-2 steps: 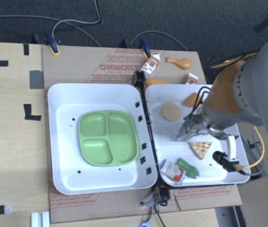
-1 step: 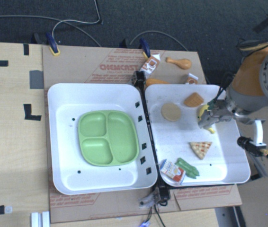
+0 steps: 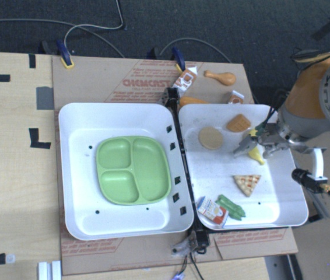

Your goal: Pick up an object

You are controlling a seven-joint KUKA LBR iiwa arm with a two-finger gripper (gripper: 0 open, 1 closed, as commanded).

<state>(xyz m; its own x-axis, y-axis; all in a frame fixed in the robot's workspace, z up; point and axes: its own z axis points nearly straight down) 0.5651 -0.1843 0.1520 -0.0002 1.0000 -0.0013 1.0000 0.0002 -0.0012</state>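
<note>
— Nearest the lens, what lies along the near edge of the tabletop (image 3: 13, 174)?

— Cardboard sheet (image 3: 141, 80) under two white bins, with cables (image 3: 191, 247) trailing off its near edge between them. Pale wood shows to the left, marked with black tape pieces.

— And the bins themselves?

— Left bin (image 3: 77, 127) carries a green divided plate (image 3: 133, 170) in its middle. Right bin (image 3: 287, 209) carries a red-and-white packet (image 3: 213, 210) and a green pod (image 3: 232, 206) at its near edge, a waffle wedge (image 3: 247, 183) toward the middle, a tan round disc (image 3: 211, 138) and an orange-brown piece (image 3: 238, 123) near its far edge.

— Where is the hand?

— Hand (image 3: 252, 146) sits low over the right bin's right side, touching or just beside a yellow piece (image 3: 258, 155). Whether its fingers are spread or pressed together, I cannot tell.

— Anything beyond the bins?

— A toy drumstick (image 3: 220, 77) and a small wrapper (image 3: 185, 79) lie on the cardboard's far edge, blue clamps (image 3: 66, 56) grip that edge, and dark carpet (image 3: 211, 10) with thin cables runs behind
</note>
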